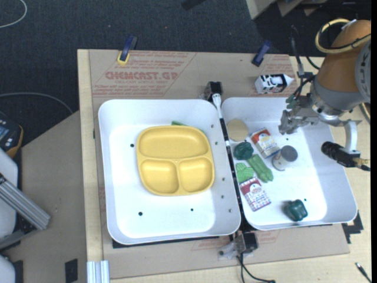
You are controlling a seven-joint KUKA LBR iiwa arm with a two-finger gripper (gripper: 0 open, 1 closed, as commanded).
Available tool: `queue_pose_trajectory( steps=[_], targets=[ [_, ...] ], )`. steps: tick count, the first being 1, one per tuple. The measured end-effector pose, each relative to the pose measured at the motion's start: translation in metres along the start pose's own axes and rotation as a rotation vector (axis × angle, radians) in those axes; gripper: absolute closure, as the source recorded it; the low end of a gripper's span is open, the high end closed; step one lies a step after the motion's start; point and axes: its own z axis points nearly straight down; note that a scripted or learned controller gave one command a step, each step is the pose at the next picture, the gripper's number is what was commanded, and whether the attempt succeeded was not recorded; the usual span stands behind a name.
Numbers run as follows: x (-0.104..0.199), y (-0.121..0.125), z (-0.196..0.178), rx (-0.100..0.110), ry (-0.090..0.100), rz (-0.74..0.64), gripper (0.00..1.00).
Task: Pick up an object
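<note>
My gripper (288, 124) hangs over the upper part of the right bin (330, 187), above and to the right of a small red and white packet (264, 142). A grey round can (287, 156) lies just below it. Further left in that bin are a tan round disc (237, 128), a dark green lump (242, 151), a green pickle-like piece (261, 168) and a light green piece (244, 172). A red and white packet (255, 194) and a dark green pepper (296, 210) lie near the bin's front.
The left bin (118, 205) holds a yellow three-compartment plate (175, 159) with a green sliver (178, 123) behind it. A black and white object (273, 82) sits on the bench behind the right bin. The arm (341, 69) reaches in from the right.
</note>
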Motion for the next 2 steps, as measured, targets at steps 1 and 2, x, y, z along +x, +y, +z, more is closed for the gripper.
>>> queue_pose_trajectory(
  steps=[1, 2],
  targets=[
    [-0.010, 0.000, -0.058, -0.003, -0.001, 0.000, 1.00],
    [-0.010, 0.002, -0.078, 0.000, 0.001, -0.001, 1.00]
  ],
)
